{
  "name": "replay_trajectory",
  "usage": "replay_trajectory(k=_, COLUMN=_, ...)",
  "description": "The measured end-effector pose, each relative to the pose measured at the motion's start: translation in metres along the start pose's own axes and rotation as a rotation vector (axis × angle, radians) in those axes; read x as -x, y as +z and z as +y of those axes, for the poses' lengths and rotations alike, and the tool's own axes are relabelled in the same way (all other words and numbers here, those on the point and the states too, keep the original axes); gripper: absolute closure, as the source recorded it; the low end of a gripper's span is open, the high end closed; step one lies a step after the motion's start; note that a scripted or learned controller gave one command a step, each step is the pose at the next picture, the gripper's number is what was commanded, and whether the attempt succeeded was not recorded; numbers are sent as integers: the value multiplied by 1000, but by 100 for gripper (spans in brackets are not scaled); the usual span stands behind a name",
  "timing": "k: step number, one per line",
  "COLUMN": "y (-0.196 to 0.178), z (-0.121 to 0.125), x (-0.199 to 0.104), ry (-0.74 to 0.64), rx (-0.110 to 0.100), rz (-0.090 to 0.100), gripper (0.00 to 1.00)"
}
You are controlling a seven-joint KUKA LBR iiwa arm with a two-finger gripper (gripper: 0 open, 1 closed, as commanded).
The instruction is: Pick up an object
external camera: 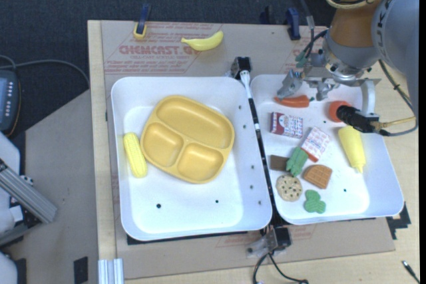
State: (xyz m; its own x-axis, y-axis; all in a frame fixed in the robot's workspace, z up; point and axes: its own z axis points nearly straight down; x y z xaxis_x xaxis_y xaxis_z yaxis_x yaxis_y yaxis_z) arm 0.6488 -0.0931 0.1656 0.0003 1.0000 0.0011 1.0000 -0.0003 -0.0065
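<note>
The arm (386, 3) is cut off at the right edge, and its pincer (303, 80) hides the hot dog's (293, 102) top.

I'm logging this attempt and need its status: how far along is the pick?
Done: the arm has reached over the right bin, its hand low beside the orange carrot at the bin's far end. In hand: nothing visibly gripped. Left: closing on an object and lifting it. The carrot, corn and cookie all lie in the bin.
</note>
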Motion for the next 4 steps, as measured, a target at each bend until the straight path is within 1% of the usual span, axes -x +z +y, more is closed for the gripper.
replay_trajectory(k=2, y=84, z=0, x=0, ry=0, rx=0, rz=0, gripper=0)
replay_trajectory(k=3, y=70, z=1, x=0, ry=0, rx=7, rz=-1, gripper=100)
replay_trajectory(k=4, y=26, z=5, x=-2, ry=-1, rx=12, rz=-2, gripper=100)
